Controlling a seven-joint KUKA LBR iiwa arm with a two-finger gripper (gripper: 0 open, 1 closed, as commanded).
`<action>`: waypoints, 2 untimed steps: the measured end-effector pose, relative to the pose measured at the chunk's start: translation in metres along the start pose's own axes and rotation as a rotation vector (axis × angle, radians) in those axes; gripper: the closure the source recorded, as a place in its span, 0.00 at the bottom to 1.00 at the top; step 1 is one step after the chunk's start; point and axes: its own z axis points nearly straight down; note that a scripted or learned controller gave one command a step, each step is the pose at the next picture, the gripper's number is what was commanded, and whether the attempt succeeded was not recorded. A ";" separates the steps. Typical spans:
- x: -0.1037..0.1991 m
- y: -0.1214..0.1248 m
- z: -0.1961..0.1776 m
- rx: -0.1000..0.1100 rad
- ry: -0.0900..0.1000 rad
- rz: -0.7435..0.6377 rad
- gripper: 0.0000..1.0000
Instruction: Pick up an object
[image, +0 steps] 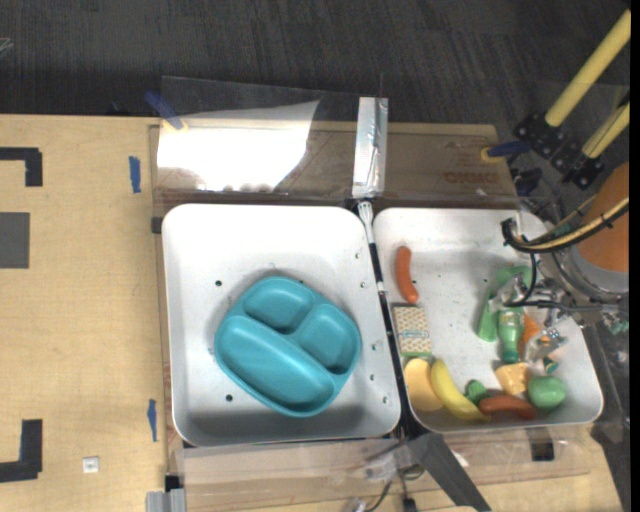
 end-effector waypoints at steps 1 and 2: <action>-0.005 0.000 -0.013 0.006 -0.013 0.000 1.00; -0.023 0.088 -0.083 -0.014 0.010 -0.283 1.00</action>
